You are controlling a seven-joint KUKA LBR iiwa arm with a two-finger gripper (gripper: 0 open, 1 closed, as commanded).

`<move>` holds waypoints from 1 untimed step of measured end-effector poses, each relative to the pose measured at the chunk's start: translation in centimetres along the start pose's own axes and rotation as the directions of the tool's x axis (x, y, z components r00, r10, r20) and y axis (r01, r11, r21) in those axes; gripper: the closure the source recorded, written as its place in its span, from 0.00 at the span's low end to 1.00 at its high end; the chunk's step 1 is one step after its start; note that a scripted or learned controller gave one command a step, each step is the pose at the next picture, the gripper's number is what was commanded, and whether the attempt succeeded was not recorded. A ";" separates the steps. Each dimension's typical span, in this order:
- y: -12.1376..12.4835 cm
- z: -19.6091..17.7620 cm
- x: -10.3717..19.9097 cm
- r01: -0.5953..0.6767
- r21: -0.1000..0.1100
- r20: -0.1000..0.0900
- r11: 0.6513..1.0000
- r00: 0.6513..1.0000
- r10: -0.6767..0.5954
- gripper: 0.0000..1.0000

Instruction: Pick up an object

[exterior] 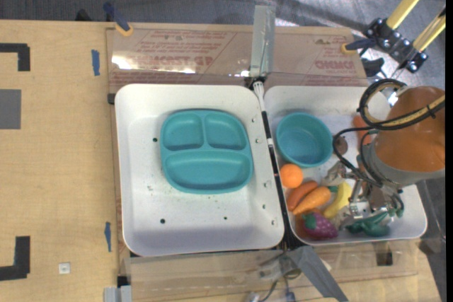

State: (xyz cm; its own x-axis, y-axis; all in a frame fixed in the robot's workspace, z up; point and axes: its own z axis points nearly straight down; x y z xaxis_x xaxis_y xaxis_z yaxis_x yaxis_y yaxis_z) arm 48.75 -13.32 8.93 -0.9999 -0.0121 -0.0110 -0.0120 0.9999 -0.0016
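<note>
You see the end effector (362,208) low in the right bin (417,223), among toy food; you cannot tell if it grips anything. Just beside it lie a yellow banana (338,199), two carrots (310,198), purple grapes (320,225) and an orange (291,175). A blue bowl (304,139) sits behind. The left bin (134,152) holds a blue tray (206,151).

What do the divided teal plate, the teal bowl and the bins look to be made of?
Divided plate: likely matte moulded plastic, with an even teal colour and soft rounded ridges. Bowl: apparently the same plastic, with a faint sheen. Bins: white, smooth, probably plastic with rounded corners, though painted metal can't be excluded.
</note>
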 end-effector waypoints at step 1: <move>-3.6 -9.7 -6.1 0.312 0.002 0.003 0.950 0.950 -0.312 0.00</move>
State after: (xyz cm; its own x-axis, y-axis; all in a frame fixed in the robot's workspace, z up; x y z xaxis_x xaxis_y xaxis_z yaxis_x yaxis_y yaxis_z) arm 54.76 -16.82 18.72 -0.9462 -0.3233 -0.0125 -0.3232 0.9463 -0.0074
